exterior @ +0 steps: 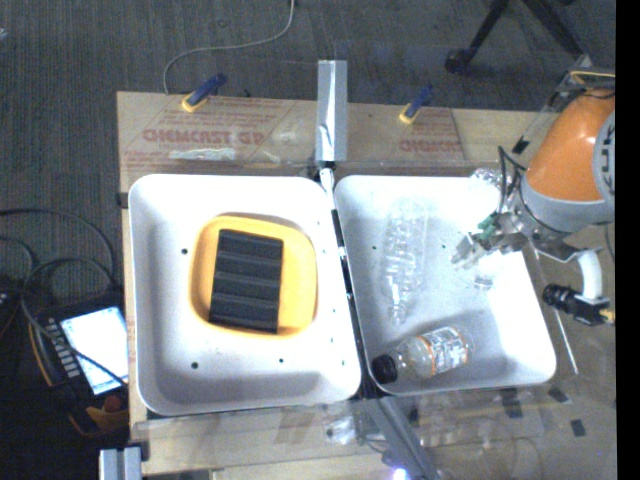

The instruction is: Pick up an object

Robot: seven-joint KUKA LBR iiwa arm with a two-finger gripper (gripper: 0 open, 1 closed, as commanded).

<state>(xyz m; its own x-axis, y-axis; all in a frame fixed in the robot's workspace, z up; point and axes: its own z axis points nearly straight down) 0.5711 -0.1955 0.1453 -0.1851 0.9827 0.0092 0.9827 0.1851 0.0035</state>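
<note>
In the left bin point(160, 298) lies a yellow block with a black ridged top point(247, 280), flat near the middle. The right bin point(520, 313) holds a clear plastic bottle point(430, 352) with an orange label and black cap, on its side near the front wall. A crinkled clear plastic wrapper point(405, 253) lies in that bin's middle. My gripper point(476, 245) hangs low over the right bin's right-hand part, beside the wrapper and apart from the bottle. A small green bit shows at its tip. The orange wrist band point(568, 158) sits above the bin's right rim.
A metal post point(331, 108) stands at the back between the bins. Two blue and yellow clamps point(203, 92) point(417, 101) grip the bench's far edge. A lit tablet point(90, 343) and cables lie on the floor to the left.
</note>
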